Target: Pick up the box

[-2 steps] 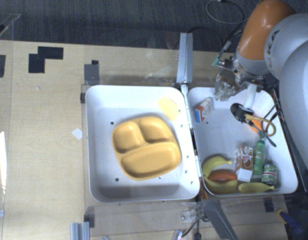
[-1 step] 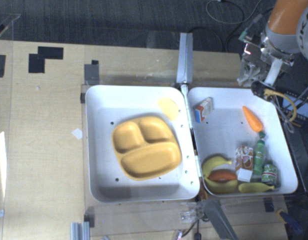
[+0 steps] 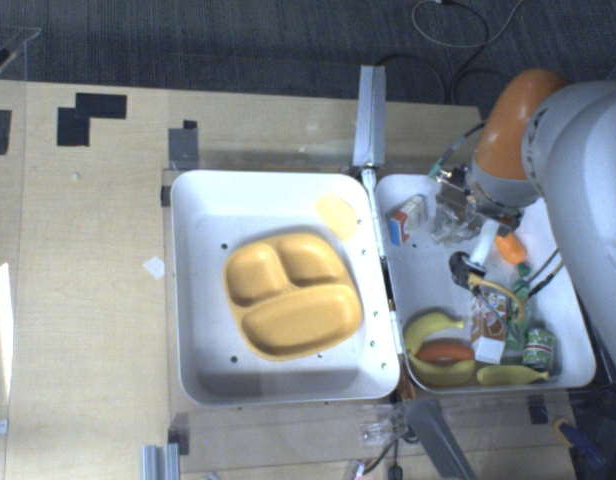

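Two bins lie below me; I hover over the right bin (image 3: 584, 363), my gripper (image 3: 458, 213) near the small box (image 3: 406, 218) at its far left. I cannot tell my grip's state. Next: descend onto the box.

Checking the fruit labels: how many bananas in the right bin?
2. One banana curves along the near-left corner of the right bin, partly under a red item. The other banana lies along the near wall. More could be hidden under the clutter.
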Motion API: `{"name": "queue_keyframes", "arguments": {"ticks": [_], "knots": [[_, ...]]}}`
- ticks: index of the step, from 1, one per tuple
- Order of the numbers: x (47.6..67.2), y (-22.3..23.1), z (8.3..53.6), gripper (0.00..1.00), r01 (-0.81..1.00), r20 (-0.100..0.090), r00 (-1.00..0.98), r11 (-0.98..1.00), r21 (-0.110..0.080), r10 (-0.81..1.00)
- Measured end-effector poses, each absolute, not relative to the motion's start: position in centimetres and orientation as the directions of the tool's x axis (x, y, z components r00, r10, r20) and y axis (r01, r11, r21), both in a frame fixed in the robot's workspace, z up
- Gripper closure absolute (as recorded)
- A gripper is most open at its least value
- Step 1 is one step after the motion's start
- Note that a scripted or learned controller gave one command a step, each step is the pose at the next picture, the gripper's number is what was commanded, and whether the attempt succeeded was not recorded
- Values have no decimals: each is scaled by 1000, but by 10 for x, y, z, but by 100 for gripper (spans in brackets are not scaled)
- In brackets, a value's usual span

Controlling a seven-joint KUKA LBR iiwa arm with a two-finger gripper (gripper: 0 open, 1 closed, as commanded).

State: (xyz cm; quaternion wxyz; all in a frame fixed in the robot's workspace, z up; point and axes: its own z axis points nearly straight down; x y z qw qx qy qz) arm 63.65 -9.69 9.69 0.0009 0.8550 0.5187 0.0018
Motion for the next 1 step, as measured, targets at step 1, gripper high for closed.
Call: {"name": "queue_keyframes", "arguments": {"ticks": [1], "knots": [[670,-140,208,100,769,4,639,-639,5,769]]}}
